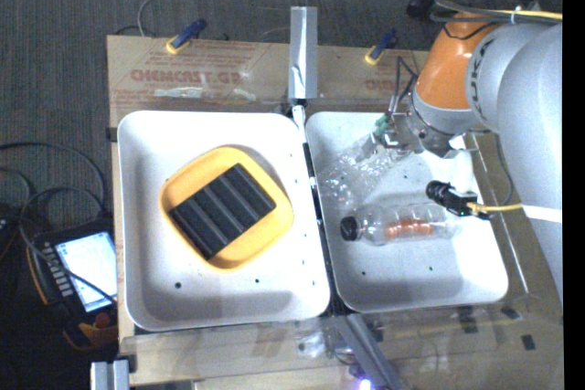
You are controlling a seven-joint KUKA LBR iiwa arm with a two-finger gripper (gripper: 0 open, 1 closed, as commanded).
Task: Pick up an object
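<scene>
Two shallow white plastic bins sit side by side on the bench, the left bin [137, 196] at frame centre-left and the right bin [475, 279] at centre-right. The grey arm with an orange band [462, 68] enters from the upper right. A yellow rounded tray with a black ribbed insert [227, 207] lies in the left bin. A clear plastic bottle with a black cap [398, 228] lies on its side in the right bin. The gripper [391, 134] hovers over crumpled clear film [352, 169]; whether its claw is wide or narrow cannot be told.
</scene>
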